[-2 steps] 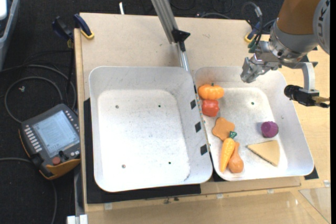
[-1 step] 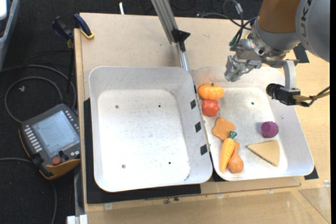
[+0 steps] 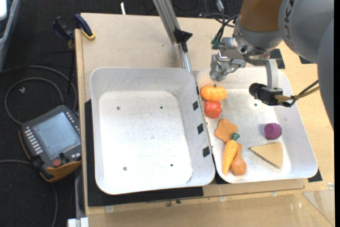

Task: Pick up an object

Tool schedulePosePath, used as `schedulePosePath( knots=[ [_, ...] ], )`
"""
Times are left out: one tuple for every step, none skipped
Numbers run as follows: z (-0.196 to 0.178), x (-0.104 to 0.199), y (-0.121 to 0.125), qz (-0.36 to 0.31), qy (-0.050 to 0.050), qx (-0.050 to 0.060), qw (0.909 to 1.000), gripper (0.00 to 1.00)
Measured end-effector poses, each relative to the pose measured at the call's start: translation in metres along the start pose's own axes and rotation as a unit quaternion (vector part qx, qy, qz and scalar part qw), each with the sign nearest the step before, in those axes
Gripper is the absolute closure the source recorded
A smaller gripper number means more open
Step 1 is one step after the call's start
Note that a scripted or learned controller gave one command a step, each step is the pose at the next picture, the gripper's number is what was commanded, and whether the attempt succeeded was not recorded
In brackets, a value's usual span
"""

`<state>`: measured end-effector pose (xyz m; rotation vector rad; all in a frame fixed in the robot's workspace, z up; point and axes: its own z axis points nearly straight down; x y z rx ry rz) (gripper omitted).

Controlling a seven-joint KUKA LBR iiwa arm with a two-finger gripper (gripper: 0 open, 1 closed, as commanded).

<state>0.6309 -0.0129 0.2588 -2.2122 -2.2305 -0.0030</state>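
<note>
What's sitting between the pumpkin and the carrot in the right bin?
In the camera view, a red tomato and an orange cookie-like piece lie between the pumpkin and the carrot.

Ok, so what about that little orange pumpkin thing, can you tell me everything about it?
The toy pumpkin is small, squat and orange, with rounded lobes and a smooth, plastic-looking skin. It sits near the far left corner of the right bin, close to the bin's left wall. A red tomato-like toy sits right against its near side, seemingly touching it. The tool hangs just above the pumpkin's far edge; whether it touches the pumpkin can't be told.
</note>
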Motion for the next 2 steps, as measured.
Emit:
schedulePosePath(
  knots=[
    [-0.001, 0.049, -0.006, 0.0, 0.0, 0.001, 1.0, 1.0],
    [0.019, 0.108, -0.014, 0.0, 0.0, 0.003, 1.0, 1.0]
  ],
)
